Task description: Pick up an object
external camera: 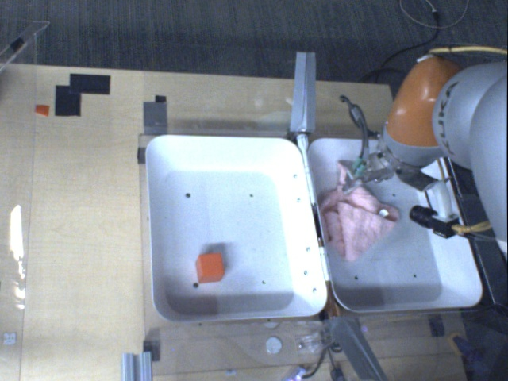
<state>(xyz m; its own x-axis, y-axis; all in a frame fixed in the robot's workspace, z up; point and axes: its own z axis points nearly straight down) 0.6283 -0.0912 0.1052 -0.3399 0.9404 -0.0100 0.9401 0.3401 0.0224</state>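
Crumpled pink cloth (pixel 355 222) under claw (pixel 359 170), right bin (pixel 413 292), orange cube (pixel 210 267) left.

Grey rounded arm (pixel 476 109), glossy orange band (pixel 417 101) above wrist, black cable (pixel 353 117) looping near end effector (pixel 367 169)

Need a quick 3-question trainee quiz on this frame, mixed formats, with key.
1. True or false: the orange block lies in the right bin.
2. Which thing lies nearest the gripper? A) orange block B) pink cloth C) divider bar
3. Fill in: the pink cloth lies against the ____ wall of the right bin.

Key: 1 false, it lies in the left bin. 2 B. 3 left.
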